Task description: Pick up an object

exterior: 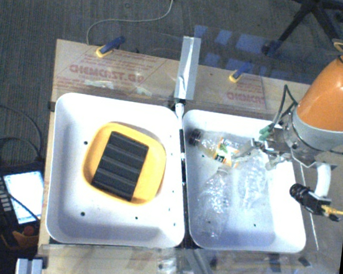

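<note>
where the slanted view looks down, these lines run from largest to smallest.
surface: brown board under both bins, with faded red lettering along its far edge and two yellow-and-blue clamps there.
left bin: white, shallow, holding a yellow dish with a black ribbed block lying on it.
right bin: white, shallow, just beside the left bin; it holds clear plastic bottles.
arm: grey with an orange band, reaching in over the right bin's far right corner.
clear bottles: crumpled, lying across the middle of the right bin; one bottle with a yellow label lies near the far wall.
jaws: at the arm's tip, above the right bin's far right part, just beside the labelled bottle's end; cannot tell whether they are apart or together, or touching a bottle.
</note>
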Available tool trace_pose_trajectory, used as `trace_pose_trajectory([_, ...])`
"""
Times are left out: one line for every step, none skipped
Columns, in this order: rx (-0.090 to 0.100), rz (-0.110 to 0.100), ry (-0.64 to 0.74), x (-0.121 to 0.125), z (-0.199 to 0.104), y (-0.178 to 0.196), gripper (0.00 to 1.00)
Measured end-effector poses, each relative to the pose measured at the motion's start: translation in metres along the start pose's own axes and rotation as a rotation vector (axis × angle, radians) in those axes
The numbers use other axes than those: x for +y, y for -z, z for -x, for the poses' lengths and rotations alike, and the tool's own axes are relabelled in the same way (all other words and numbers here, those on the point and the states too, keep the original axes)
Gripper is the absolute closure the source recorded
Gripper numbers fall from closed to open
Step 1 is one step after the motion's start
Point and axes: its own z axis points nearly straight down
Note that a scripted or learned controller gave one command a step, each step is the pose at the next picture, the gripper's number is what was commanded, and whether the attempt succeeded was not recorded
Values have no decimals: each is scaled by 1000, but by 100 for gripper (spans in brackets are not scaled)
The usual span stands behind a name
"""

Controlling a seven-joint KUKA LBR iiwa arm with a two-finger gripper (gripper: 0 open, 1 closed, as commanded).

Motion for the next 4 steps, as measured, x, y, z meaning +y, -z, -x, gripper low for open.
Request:
trace_pose_trajectory([-4, 34, 10, 85, -15, -87, 0])
trace_pose_trajectory([-1, 54, 128, 88, -2, -98, 0])
trace_pose_trajectory([1, 68, 135, 93, -6, -81, 100])
trace_pose_trajectory([3, 55, 134, 90, -6, -87, 0])
